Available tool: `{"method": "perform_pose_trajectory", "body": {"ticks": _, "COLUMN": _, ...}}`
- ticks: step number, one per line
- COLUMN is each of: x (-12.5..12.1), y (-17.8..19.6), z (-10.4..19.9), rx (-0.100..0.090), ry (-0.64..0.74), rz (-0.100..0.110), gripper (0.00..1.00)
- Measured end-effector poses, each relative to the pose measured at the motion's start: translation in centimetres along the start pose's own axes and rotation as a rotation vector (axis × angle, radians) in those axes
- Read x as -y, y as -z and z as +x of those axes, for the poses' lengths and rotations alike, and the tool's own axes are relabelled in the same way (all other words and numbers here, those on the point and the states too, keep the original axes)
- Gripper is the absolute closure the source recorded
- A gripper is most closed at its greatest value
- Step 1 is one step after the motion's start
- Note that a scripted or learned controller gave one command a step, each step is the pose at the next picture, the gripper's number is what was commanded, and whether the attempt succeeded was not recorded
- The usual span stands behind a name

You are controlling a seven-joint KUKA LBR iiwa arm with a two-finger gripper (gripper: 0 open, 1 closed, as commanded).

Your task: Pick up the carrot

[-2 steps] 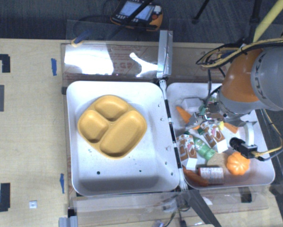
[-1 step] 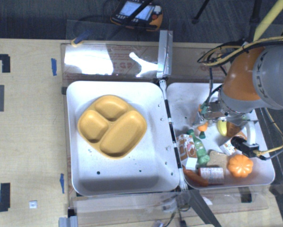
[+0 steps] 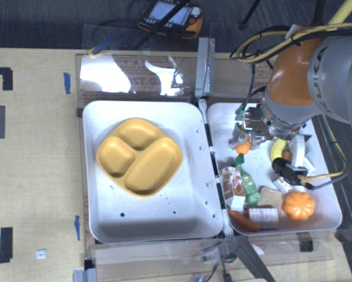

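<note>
The carrot point(image 3: 242, 148) is a small orange piece with a green end, lying in the right bin point(image 3: 331, 216) near its left wall. My gripper point(image 3: 245, 136) is directly over it, low in the bin, with the carrot's orange end poking out just below the tip. The grey arm with its orange band point(image 3: 293, 75) reaches in from the upper right and hides the back of the bin.
The right bin also holds an orange pumpkin point(image 3: 298, 205), a green bottle point(image 3: 247, 184), a yellow item point(image 3: 278, 150), a red-orange item point(image 3: 241, 219) and several packets. A yellow divided tray point(image 3: 139, 156) lies in the left bin point(image 3: 105, 216).
</note>
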State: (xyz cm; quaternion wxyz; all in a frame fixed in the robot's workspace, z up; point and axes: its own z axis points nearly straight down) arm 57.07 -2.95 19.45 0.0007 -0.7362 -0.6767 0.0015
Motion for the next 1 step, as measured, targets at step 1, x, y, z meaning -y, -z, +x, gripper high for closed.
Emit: {"method": "perform_pose_trajectory", "body": {"ticks": 1, "x": 1.94, "y": 9.3, "z": -5.06, "rx": 0.001, "ry": 0.152, "rz": -0.002, "gripper": 1.0}}
